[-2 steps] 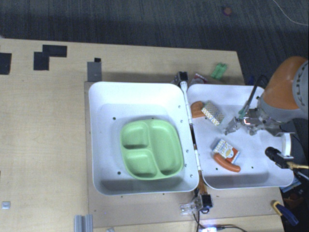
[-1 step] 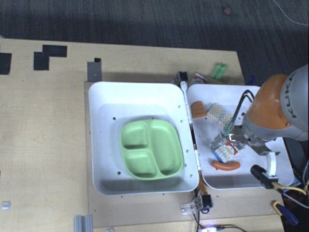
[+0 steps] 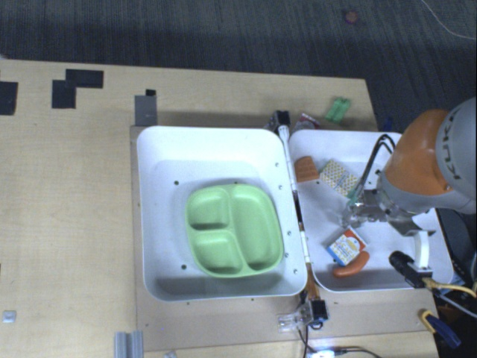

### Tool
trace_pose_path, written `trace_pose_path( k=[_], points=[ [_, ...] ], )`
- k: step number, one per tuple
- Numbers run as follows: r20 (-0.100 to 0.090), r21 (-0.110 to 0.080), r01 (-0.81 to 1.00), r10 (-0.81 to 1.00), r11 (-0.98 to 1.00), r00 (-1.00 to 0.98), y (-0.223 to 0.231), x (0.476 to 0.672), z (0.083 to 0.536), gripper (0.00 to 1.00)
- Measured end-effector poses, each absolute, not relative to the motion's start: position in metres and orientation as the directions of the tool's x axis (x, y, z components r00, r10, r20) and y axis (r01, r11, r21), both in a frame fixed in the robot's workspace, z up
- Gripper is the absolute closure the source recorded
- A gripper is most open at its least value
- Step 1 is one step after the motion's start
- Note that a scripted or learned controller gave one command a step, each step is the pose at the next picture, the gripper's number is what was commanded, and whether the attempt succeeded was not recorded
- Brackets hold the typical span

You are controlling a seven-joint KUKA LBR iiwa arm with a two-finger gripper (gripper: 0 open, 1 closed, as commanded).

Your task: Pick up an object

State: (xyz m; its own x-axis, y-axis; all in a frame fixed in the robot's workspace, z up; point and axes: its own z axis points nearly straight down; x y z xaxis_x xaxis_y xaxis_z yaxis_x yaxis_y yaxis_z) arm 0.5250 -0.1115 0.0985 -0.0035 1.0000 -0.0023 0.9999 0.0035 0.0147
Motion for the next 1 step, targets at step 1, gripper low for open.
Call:
trace_pose_path(
  k=[1],
  points=[
    [-0.002,0.014,1.0,1.0,0.003,-0.003,-0.1115,0.5249,0.0984,0.0]
  ],
)
